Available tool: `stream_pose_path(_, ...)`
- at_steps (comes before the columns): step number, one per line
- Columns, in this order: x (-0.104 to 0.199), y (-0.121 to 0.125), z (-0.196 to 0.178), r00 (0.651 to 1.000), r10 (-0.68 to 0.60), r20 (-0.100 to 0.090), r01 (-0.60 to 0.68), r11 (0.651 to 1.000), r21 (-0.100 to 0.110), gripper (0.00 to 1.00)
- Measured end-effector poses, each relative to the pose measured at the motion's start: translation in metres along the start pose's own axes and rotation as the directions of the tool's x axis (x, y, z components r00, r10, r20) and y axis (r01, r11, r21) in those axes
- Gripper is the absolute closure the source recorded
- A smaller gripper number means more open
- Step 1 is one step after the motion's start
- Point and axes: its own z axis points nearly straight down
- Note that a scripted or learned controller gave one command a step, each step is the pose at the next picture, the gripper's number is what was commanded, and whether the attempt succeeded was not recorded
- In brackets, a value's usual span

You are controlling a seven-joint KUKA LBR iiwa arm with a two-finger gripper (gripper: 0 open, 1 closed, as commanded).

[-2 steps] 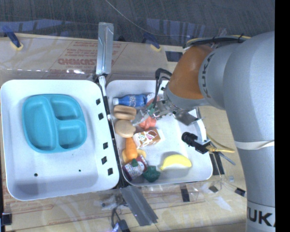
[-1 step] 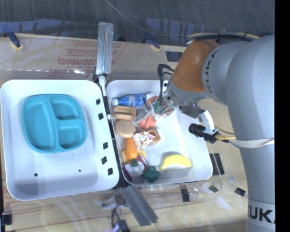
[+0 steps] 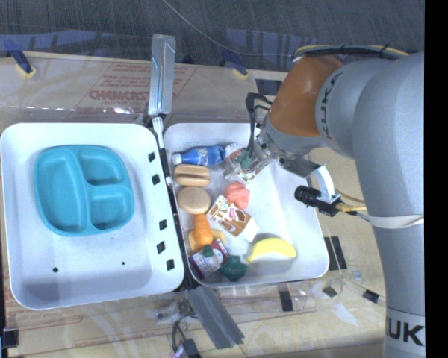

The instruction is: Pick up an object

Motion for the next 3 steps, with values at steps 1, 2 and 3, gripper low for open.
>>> stream_pose_path(1, 0.001, 0.000, 0.001, 1.000, -0.001, -0.004, 0.001, 1.000, 0.004, 0.00)
stream_pose_path(2, 0.018, 0.010, -0.190, 0.999, 0.048, -0.016, -0.047, 0.999, 0.022, 0.00)
stream_pose_path(3, 0.069, -0.083, -0.029, 1.000, 0.014, -0.027, -0.013, 0.999, 0.038, 0.00)
